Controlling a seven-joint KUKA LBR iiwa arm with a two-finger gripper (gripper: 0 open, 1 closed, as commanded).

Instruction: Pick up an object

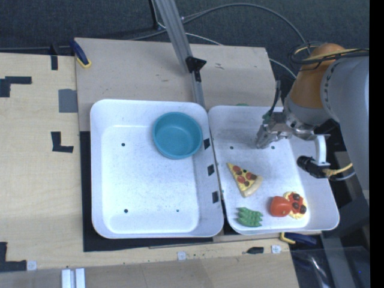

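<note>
The right bin (pixel 312 221) holds all the small toys, and the gripper (pixel 264 140) hangs over its bare upper part with nothing between its fingers, which look nearly together. The nearest object, the pizza slice (pixel 244 179), lies below the gripper and a little left, its long axis slanting; the green piece (pixel 249 217) is farther.

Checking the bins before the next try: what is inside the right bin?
In the right bin lie a pizza slice, a green toy and a red-and-yellow toy. The gripper hides a patch of floor.
</note>
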